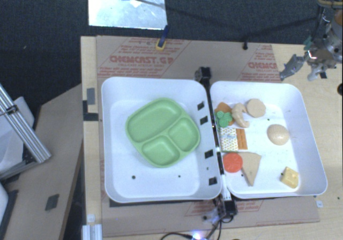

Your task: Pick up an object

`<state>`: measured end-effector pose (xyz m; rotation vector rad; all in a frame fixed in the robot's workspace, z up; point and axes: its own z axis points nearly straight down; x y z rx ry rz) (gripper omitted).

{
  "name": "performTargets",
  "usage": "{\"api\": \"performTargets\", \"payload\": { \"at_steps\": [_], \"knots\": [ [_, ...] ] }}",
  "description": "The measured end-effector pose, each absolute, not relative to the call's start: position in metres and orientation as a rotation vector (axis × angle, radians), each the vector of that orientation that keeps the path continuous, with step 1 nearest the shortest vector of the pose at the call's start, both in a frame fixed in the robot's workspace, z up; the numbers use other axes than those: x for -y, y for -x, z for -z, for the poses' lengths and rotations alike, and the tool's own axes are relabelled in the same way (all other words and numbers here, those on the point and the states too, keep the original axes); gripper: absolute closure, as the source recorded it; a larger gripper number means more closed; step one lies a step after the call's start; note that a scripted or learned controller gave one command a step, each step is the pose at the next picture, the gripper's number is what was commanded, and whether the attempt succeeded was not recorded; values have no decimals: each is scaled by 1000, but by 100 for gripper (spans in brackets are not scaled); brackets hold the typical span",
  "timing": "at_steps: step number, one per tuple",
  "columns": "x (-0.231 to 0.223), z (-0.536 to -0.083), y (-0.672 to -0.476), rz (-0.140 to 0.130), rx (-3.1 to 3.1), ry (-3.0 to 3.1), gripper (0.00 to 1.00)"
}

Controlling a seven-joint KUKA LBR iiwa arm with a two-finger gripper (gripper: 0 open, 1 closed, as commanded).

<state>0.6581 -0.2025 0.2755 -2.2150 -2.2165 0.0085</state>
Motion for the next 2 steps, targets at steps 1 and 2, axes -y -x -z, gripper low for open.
{"api": "performTargets", "payload": {
  "at_steps": [1, 2],
  "knots": [
    [202, -284, -660, 2, 2227, 2219, 0],
    [200, -223, -655, -2, 2222, 2218, 0]
  ]
}}
